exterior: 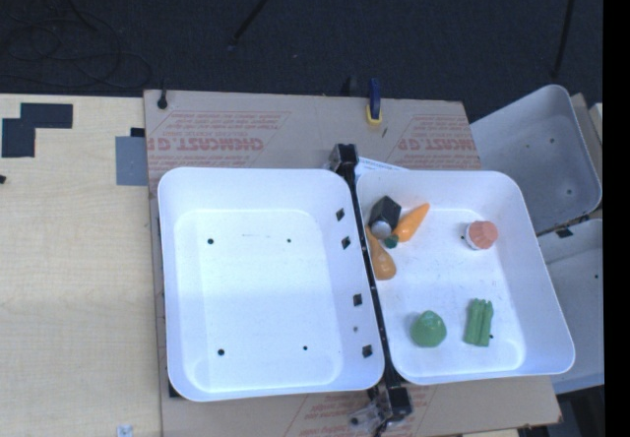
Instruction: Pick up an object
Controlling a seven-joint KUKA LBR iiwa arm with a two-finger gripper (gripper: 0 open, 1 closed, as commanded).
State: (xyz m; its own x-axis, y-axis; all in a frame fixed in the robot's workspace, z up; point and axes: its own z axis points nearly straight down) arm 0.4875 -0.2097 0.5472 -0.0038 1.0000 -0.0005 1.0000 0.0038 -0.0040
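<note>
You are at the very start of the pick: nothing is lifted, and every candidate lies in the right bin (pixel 448 273). How the jaws stand you cannot tell from this view, so treat the gripper as holding nothing.

Against that bin's left wall, toward its far end, a black-and-grey piece (pixel 383 213), an orange carrot (pixel 412 219) and a yellowish-orange piece (pixel 381 261) sit crowded together, touching or nearly so. A pink round piece (pixel 481 235) lies alone toward the bin's right wall. Near the bin's front edge sit a green round piece (pixel 428 329) and, just beside it, a green ridged block (pixel 478 322).

Your next move, I judge, calls for choosing a target with free room around it. The pink round piece looks the safest; the cluster at the left wall risks a blocked or glancing grasp.
</note>
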